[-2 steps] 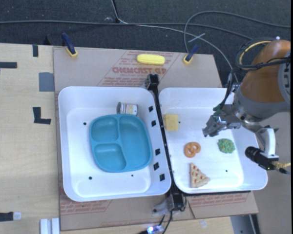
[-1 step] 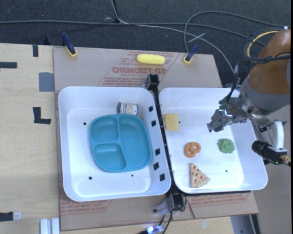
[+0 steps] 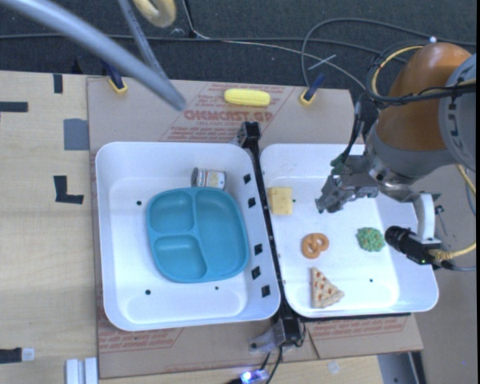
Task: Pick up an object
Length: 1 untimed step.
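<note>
Over the right bin [image 3: 416, 294], the hand [image 3: 330, 202] (finger state impossible to tell) hangs above bare floor, near the cheese slice [image 3: 281, 201], pretzel [image 3: 314, 246], broccoli [image 3: 370, 239] and pizza slice [image 3: 325, 288].

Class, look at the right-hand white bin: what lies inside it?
Inside the right bin: a yellow cheese block, pretzel, pizza slice and green broccoli piece. The gripper covers some floor.

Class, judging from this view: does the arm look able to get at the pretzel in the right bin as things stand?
Probably yes. The pretzel lies flat on open bin floor, apart from the cheese, broccoli and pizza slice, with nothing over it. The hand hangs just above and beside it.
</note>
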Tool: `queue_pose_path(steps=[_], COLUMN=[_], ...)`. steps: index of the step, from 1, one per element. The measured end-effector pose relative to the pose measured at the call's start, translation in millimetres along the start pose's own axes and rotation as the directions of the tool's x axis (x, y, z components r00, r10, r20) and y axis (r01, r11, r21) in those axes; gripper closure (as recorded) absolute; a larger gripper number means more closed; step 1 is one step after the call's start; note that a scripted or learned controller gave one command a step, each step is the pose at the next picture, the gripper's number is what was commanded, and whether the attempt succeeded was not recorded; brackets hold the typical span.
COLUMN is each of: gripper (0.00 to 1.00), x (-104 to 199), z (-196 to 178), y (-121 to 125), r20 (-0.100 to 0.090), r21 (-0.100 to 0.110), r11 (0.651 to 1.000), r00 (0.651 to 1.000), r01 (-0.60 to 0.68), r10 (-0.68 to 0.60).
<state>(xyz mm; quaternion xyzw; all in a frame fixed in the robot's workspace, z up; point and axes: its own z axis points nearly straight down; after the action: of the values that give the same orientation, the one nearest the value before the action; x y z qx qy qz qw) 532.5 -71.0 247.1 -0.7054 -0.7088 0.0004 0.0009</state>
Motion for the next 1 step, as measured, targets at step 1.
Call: queue_pose_path(steps=[1], gripper=[1.0], x=[42.1], z=[2.3], y=[16.9], r20=[0.0], r21=[0.0], r11=[1.0], r00=[1.0], r01=[0.0], r10=[0.0])
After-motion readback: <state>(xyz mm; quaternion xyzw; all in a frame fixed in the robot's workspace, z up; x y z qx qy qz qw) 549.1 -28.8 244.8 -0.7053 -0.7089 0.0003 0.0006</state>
